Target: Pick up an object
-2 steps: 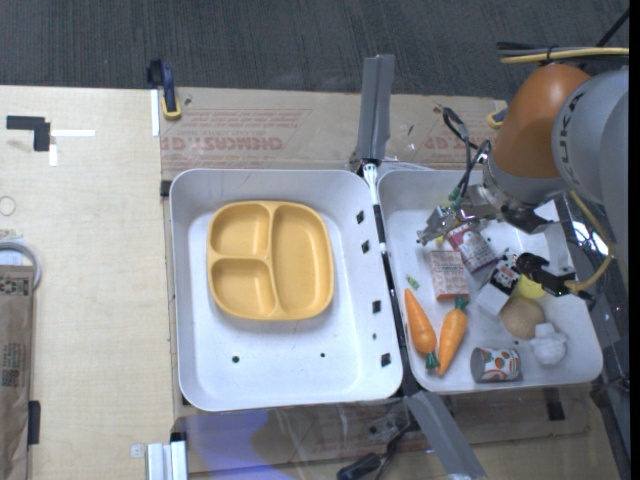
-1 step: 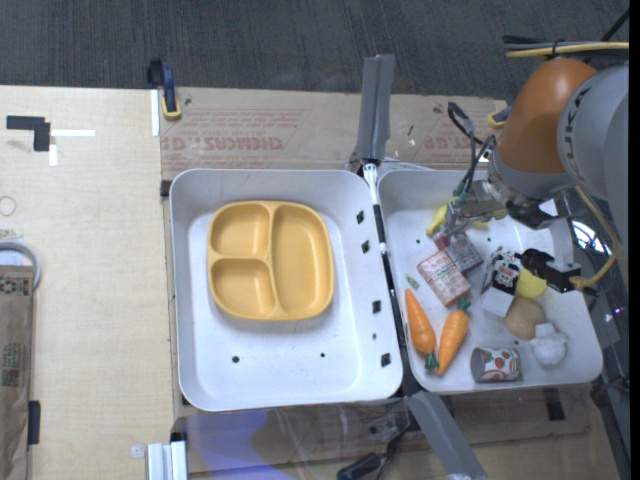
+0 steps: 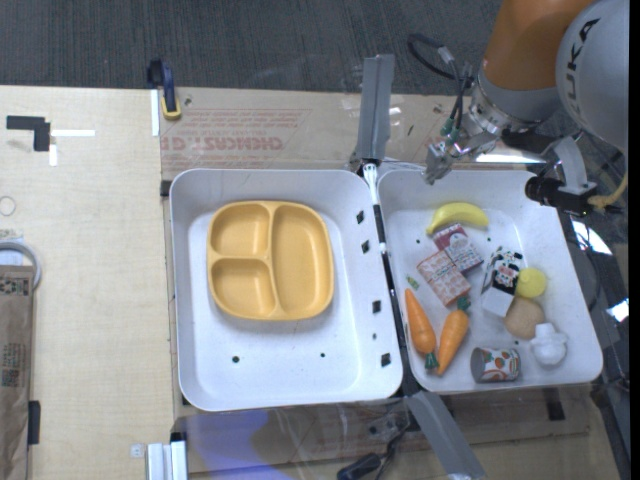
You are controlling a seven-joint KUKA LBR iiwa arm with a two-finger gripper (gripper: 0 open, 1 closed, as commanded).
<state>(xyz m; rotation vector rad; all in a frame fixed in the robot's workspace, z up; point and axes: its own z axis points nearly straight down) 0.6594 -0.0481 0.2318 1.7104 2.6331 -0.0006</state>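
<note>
My gripper (image 3: 436, 168) hangs over the back left corner of the right bin (image 3: 400, 268), above and left of a yellow banana (image 3: 459, 214); nothing shows between its fingers. Below the banana lie two small red and pink cartons (image 3: 450, 265). Two orange carrots (image 3: 436, 334) lie near the bin's left front. A black and white milk carton (image 3: 502, 274), a yellow ball (image 3: 532, 282), a tan potato (image 3: 523, 317), a small white figure (image 3: 549, 346) and a tipped can (image 3: 495, 364) fill the right side.
The left bin (image 3: 200, 368) holds a yellow three-compartment plate (image 3: 270, 260). A grey post (image 3: 375, 108) stands at the back between the bins. The arm's orange band (image 3: 540, 23) and grey body sit over the upper right.
</note>
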